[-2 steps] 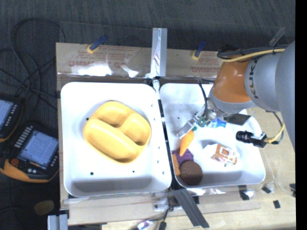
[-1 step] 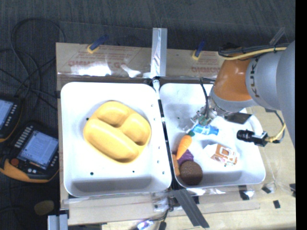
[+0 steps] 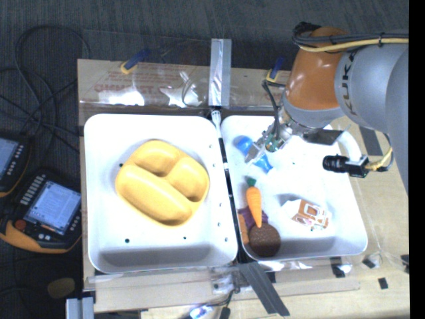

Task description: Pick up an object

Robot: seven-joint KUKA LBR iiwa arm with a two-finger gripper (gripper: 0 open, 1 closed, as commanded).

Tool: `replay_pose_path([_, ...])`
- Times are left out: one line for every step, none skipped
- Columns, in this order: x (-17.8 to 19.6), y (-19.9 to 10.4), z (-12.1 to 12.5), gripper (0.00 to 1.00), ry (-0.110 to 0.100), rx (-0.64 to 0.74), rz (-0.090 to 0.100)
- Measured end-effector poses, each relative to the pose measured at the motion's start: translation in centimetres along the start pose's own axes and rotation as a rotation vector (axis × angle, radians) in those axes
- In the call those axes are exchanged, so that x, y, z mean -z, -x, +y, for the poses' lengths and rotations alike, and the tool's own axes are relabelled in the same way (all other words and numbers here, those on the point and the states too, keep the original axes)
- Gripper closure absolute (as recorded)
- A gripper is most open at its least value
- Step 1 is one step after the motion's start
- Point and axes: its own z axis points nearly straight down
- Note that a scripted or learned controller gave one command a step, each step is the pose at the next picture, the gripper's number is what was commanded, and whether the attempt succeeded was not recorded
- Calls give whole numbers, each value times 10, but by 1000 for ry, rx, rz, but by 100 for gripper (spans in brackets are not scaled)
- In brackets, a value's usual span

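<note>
Blue object (image 3: 244, 143), right bin's upper left, beside gripper (image 3: 260, 146)

Off my bench: teach pendant (image 3: 41, 210) on the dark carpet at left, black cables (image 3: 40, 78) looping above it. Clear plastic sheet (image 3: 156, 82) taped behind the bins, blue clamps (image 3: 135, 60) at its edge.

The arm (image 3: 372, 78) at upper right is smooth grey with a rounded orange band (image 3: 315, 78). Black and yellow cables (image 3: 345, 40) run along its top.
</note>
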Motion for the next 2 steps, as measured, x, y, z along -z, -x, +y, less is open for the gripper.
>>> replay_pose_path([0,0,0,0,0,0,0])
replay_pose_path([0,0,0,0,0,0,0])
